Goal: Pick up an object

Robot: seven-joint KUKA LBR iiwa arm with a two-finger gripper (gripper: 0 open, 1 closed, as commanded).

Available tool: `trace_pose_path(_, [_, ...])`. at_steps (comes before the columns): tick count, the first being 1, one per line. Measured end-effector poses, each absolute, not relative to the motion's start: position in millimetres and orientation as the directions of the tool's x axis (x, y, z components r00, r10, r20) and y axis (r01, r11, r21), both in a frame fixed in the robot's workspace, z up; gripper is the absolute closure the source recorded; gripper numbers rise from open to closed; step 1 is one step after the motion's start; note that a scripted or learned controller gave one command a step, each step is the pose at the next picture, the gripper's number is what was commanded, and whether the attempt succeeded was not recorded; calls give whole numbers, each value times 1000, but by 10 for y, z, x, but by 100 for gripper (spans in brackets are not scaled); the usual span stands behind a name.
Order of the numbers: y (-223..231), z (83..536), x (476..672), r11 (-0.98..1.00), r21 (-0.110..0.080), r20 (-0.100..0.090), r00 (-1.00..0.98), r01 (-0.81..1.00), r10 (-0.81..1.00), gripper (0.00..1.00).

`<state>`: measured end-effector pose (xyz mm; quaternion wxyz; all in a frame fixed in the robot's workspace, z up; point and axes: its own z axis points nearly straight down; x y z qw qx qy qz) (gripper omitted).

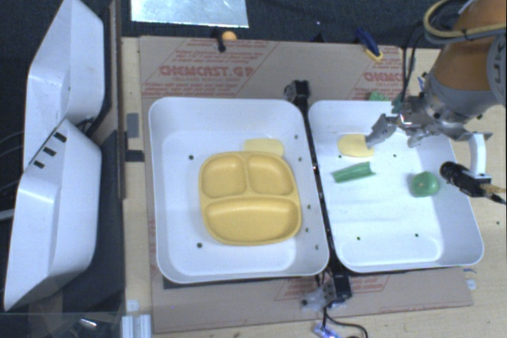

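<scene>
Yellow divided tray [250,198] fills the left bin; arm slants in from the right, pincer [396,131] spread open beside a yellow piece [352,145].

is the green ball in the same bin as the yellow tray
No, the green ball lies in the right bin, while the yellow tray sits in the left bin.

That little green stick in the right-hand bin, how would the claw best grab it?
Probably across its middle, from straight above. The green stick lies flat on the floor of the right bin, long and narrow, slanting slightly, so the pincer should close across its short width. It lies apart from the yellow piece just above it, and there is bare floor on its other side.
</scene>
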<state>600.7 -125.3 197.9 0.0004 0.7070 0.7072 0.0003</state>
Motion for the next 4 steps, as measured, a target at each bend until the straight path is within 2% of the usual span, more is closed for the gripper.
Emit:
trace_pose_path(1, [-1553,1123,5574,-4,-7,1,4,1000,1000,0])
trace_pose_path(2, [-1225,1534,6121,4,5,0,-4,1000,1000,0])
trace_pose_path(3, [-1369,1052,6307,-36,-3,0,36,999,999,0])
trace_pose_path(4, [-1444,1266,5751,-2,0,0,2,1000,1000,0])
